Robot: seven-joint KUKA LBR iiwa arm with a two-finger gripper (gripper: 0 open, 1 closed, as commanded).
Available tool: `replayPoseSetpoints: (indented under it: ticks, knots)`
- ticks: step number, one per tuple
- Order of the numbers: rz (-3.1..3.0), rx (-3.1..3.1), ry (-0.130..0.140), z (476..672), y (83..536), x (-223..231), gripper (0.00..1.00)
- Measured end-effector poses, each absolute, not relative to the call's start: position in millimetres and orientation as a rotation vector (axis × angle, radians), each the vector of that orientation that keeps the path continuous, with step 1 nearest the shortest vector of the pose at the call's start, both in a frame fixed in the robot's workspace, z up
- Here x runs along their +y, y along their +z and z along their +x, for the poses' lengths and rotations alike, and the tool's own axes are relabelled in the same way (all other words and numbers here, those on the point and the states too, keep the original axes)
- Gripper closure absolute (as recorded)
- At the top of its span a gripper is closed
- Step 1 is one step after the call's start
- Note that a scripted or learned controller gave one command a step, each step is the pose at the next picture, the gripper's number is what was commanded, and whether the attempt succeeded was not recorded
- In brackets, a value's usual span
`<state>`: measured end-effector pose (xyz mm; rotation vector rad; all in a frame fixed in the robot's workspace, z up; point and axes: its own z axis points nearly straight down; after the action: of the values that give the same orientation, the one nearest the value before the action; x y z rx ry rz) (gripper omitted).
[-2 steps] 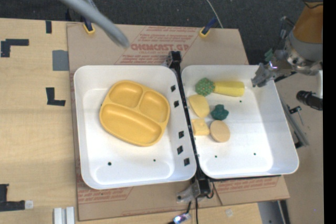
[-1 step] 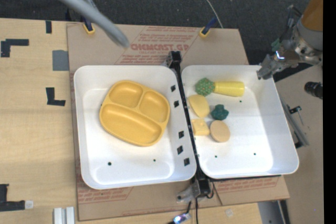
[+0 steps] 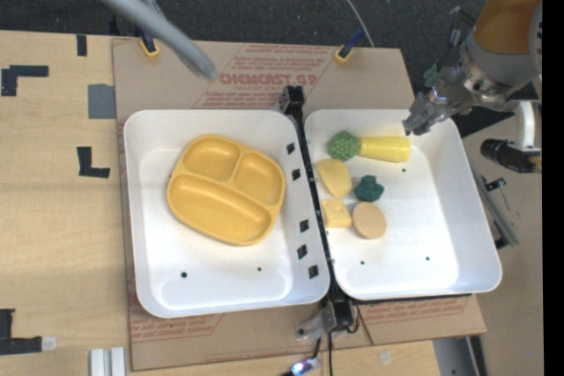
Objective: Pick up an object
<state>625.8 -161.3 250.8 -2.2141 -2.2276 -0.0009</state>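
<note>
The corn cob point(image 3: 374, 147) lies crosswise, leafy end toward the divider; claw point(image 3: 421, 121) grip state unclear.

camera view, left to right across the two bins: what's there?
yellow divided plate in the left bin → pale yellow piece → dark green piece → gripper over the right bin
</note>
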Motion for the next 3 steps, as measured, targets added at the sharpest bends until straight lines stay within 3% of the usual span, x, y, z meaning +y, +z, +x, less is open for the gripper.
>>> replayPoseSetpoints:
  ticks: [2, 3]
  knots:
    - [-2.212, -2.225, 0.003, 591.4, 240.7, -54.0, 1.00]
    - [-2.213, -2.225, 0.003, 585.7, 229.7, -8.9, 1.00]
